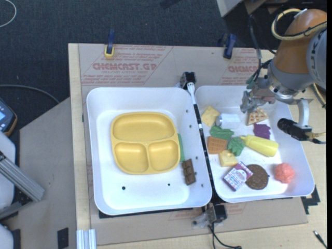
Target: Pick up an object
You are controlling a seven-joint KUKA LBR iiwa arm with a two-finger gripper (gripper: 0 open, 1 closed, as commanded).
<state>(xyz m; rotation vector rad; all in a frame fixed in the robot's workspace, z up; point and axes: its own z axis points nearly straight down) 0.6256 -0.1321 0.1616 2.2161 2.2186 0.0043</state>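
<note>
We see the hand low over the right bin's far side | grip state: we cannot tell | pizza slice lies just beside it, among toy foods

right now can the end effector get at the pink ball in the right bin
Probably yes. The pink ball sits alone near the right bin's front corner, apart from the cookie, with nothing over it. The end effector hangs over the bin's far end, by the pizza slice.
</note>
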